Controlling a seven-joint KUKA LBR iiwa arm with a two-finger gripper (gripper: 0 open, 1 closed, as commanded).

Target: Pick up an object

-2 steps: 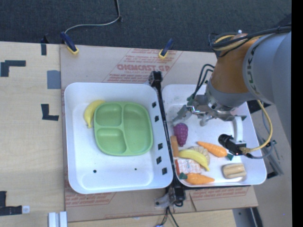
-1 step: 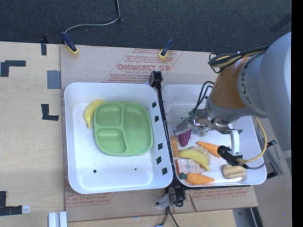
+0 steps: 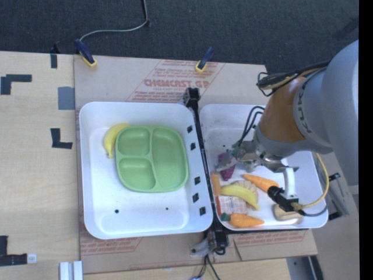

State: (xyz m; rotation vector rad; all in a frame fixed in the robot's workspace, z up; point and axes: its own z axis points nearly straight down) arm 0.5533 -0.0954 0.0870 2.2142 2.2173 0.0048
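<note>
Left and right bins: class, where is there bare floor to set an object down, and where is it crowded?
Free: the left bin's lower strip, between the green plate and the near rim. In the right bin, the upper-left corner beside the divider. Crowded: the right bin's lower half, with carrot, banana and packet packed below the arm.

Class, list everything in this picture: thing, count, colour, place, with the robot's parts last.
bins: 2, white, side by side on cardboard
plate: 1, green, left bin
bananas: 2, yellow, one left of plate, one in right bin
carrots: 2, orange, right bin
lump: 1, purple, right bin
packet: 1, pale, right bin beside banana
block: 1, beige, right bin's near corner
clamps: 2, yellow, cardboard's far edge
cardboard: 1, brown, under bins
arm: 1, grey and orange, over right bin
gripper: 1, grey, over right bin's middle
</note>
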